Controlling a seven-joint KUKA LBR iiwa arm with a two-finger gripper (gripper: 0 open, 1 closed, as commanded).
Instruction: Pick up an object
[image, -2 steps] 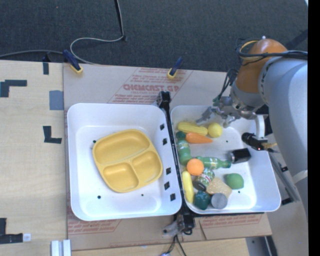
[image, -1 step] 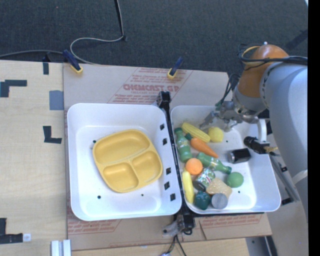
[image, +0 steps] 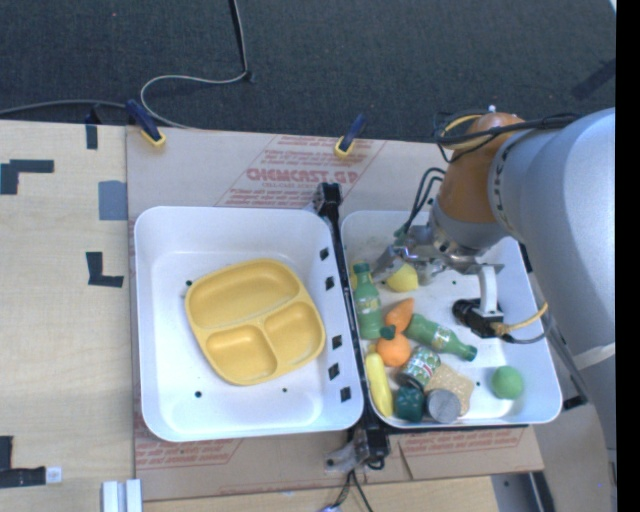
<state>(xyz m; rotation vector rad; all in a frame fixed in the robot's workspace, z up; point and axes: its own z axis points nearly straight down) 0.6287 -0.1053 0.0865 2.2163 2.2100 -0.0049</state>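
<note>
grey arm (image: 560, 190) over right bin (image: 545, 400) — end effector (image: 408, 262) near yellow lemon (image: 402, 279), grip state unclear

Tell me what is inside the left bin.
The left bin holds one yellow divided plate with three compartments, lying flat. Whatever is beneath the plate is covered, so it cannot be seen.

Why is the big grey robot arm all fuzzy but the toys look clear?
In the camera view, the arm sits close to the lens, so it blurs; the yellow divided plate and green ball lie farther away, sharper, under soft, even light.
</note>
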